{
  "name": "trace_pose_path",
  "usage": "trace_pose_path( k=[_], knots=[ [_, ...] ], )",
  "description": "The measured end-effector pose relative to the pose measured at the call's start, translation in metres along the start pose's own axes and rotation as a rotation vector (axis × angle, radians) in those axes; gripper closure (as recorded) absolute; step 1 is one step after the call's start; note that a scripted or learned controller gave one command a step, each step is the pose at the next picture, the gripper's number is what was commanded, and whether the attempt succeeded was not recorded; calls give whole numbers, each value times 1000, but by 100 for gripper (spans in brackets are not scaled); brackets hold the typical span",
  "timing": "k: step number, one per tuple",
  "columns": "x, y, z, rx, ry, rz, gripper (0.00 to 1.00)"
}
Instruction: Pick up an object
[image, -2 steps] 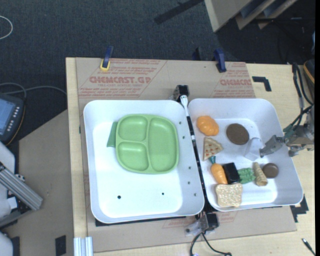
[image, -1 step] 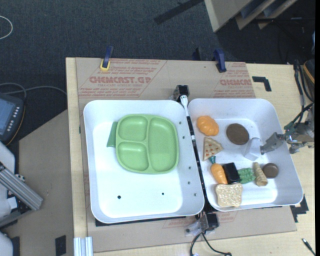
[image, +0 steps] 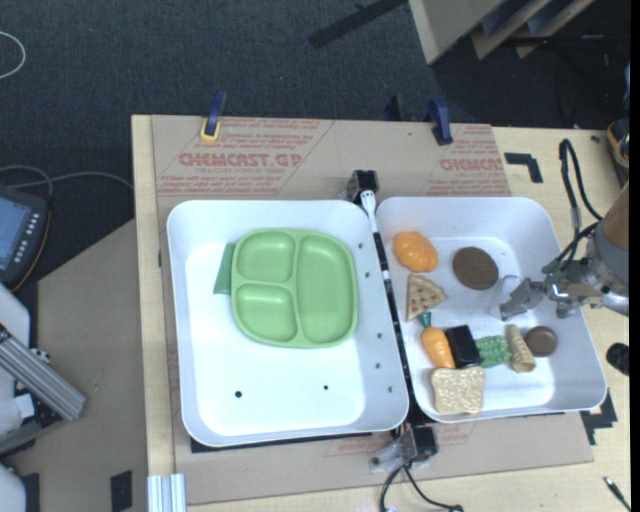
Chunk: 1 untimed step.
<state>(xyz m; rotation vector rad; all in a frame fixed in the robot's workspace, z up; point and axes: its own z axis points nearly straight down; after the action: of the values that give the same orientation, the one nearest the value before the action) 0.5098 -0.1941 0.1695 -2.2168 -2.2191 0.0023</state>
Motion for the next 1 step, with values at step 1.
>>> trace_pose_path(
  k=[1],
  knots=[
    [5, 8, 58, 2, 1, 0, 0]
  ],
)
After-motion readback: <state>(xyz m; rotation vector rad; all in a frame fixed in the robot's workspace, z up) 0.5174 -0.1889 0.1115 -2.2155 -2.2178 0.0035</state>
